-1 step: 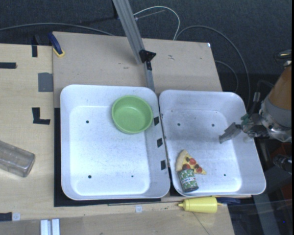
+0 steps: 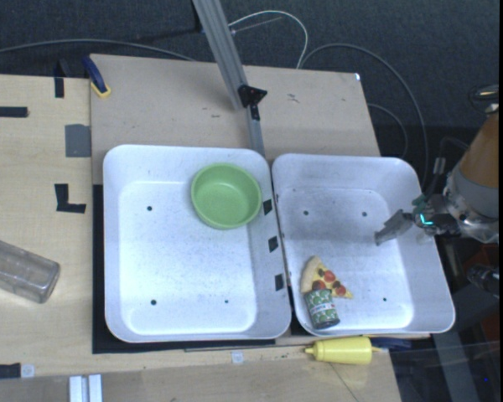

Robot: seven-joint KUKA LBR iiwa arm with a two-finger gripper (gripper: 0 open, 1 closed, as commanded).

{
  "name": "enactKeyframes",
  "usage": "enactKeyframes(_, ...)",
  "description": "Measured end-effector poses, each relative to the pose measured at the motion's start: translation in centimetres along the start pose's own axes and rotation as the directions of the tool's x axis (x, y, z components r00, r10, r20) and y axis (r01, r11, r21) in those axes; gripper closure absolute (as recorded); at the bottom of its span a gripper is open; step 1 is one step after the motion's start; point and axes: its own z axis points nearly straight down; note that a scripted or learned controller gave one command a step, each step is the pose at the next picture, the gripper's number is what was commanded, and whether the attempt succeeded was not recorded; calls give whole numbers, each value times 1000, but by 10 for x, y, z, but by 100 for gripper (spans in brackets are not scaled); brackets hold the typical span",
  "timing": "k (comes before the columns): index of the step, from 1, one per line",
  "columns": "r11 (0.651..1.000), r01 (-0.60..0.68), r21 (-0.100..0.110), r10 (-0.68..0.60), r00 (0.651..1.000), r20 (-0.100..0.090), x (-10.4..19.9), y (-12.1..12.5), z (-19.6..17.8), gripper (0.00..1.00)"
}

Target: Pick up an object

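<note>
A green bowl [image 2: 226, 195] sits at the back right of the left bin [image 2: 130, 249]. In the right bin [image 2: 386, 182] a toy pizza slice [image 2: 323, 276] lies near the front left, with a small green can [image 2: 323, 310] touching it just in front. My gripper [image 2: 394, 227] hangs over the right side of the right bin, well to the right of the pizza slice and above the bin floor. Nothing shows between its dark fingers.
A yellow mustard bottle [image 2: 344, 350] lies on the bench just in front of the right bin. A clear plastic cup [image 2: 15, 268] lies on its side at the far left. A grey pole [image 2: 222, 40] slants over the back of the bench.
</note>
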Motion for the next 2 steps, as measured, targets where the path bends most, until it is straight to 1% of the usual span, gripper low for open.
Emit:
enactKeyframes(1, 1000, -1, 6, 1, 1000, 0, -1, 3, 63, 0)
enactKeyframes(2, 1000, -1, -2, 1, 1000, 4, -1, 3, 107, 0)
